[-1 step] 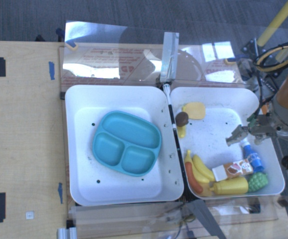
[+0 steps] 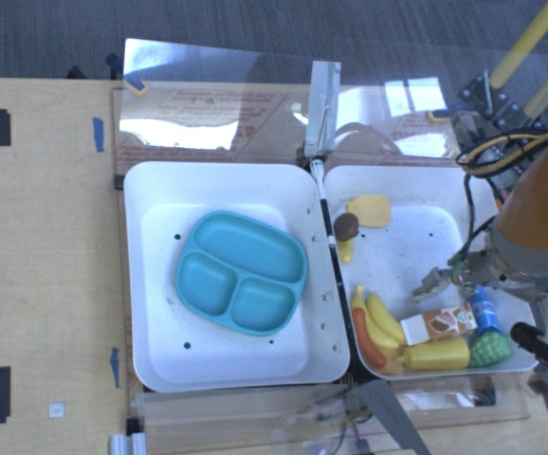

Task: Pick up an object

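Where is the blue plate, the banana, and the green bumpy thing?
blue plate [image 2: 241,273]: camera view, on its middle ridge, in the left bin.
banana [image 2: 380,318]: camera view, on its yellow middle, in the right bin.
green bumpy thing [image 2: 488,349]: camera view, on its rounded top, right bin's near corner.

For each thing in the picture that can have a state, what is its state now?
blue divided plate: lying flat in the left bin, compartments bare
banana: lying in the right bin, beside the orange carrot
yellow bottle: lying on its side
small carton: lying flat
blue bottle: lying below the gripper
gripper: low over the right bin, holding nothing visible
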`<state>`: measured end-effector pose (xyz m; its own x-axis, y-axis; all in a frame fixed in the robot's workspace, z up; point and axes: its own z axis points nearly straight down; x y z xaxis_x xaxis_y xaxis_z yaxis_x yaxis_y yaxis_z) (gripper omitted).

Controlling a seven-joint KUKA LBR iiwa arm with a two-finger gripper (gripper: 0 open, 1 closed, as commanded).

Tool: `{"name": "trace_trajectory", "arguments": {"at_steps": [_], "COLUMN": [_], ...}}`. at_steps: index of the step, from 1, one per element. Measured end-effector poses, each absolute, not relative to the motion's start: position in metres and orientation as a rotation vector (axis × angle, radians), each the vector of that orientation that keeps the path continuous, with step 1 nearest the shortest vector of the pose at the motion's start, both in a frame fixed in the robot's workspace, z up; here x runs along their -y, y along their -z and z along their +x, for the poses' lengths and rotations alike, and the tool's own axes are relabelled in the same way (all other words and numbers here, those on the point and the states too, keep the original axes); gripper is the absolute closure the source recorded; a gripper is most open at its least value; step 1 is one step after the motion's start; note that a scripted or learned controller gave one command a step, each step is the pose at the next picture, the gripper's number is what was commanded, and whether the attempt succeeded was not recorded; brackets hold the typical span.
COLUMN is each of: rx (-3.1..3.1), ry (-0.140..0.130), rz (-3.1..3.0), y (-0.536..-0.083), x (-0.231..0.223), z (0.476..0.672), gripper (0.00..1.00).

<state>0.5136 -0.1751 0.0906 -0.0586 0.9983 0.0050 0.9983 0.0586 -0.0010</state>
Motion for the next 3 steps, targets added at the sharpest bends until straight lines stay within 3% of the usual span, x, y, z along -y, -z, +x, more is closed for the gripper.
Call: {"name": "trace_trajectory", "arguments": {"at_steps": [1, 2, 3], "rx": [2.324, 2.322, 2.320], "ry": [0.013, 0.012, 0.010], "rz": [-2.132, -2.136, -2.136], "y": [-0.088, -0.095, -0.101], "x": [0.163, 0.165, 0.165], "z": [0.485, 0.487, 0.487], "gripper": [0.00, 1.00, 1.00]}}
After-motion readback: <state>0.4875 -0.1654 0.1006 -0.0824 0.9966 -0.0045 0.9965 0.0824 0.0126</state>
